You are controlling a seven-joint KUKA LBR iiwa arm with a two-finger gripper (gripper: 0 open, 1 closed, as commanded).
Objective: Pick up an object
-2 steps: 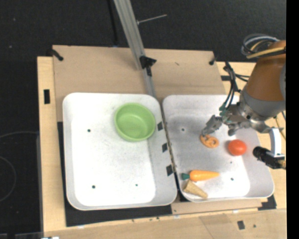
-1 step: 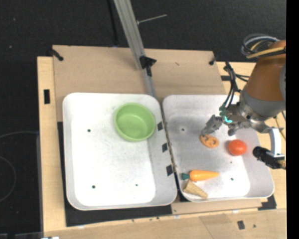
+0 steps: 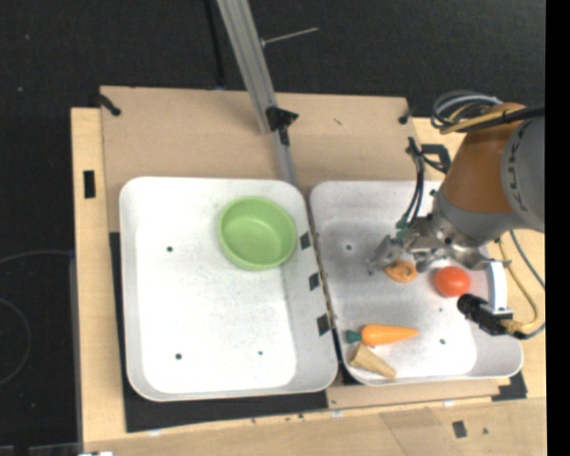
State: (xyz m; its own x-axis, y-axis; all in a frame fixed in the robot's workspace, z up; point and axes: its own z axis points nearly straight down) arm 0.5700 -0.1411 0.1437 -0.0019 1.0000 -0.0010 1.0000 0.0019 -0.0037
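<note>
Matt white plastic, faintly speckled, in both bins. Smooth, slightly glossy green plastic in the bowl. Glossy red on the small ball; smooth orange plastic on the carrot. Pale, matt board, like wood or cardboard, for the surface. Dull grey metal on the slanted rail.

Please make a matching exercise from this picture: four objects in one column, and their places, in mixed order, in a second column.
Objects:
1. green bowl
2. carrot
3. red ball
4. tan wedge

Places:
A. right bin, just left of the carrot's green end, near the front rim
B. left bin, upper right part
C. right bin, lying across the front part
D. right bin, beside the arm's wrist

Pairs: 1-B, 2-C, 3-D, 4-A
</note>
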